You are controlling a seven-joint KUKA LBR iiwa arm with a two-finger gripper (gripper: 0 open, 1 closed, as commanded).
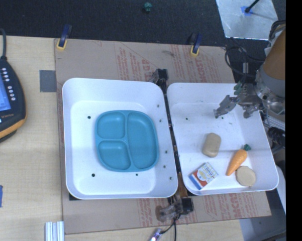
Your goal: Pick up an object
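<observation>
We see the hand (pixel 235 107) open and empty above the right bin (pixel 191 97); descending there, it risks missing the tan block (pixel 211 144) lower down.

Two bins sit side by side. The left bin (pixel 75 134) has a plate (pixel 126 140) in its middle. In the right bin (pixel 191 99), a bun (pixel 211 144) lies near the middle. A carrot (pixel 236 162) is right of it. A box (pixel 203 175) and a cookie (pixel 245 175) lie at the front.

Blue plate (pixel 126 140), orange carrot (pixel 236 162) (green tip), white bins (pixel 115 90) w/ tan soap (pixel 211 144).
</observation>
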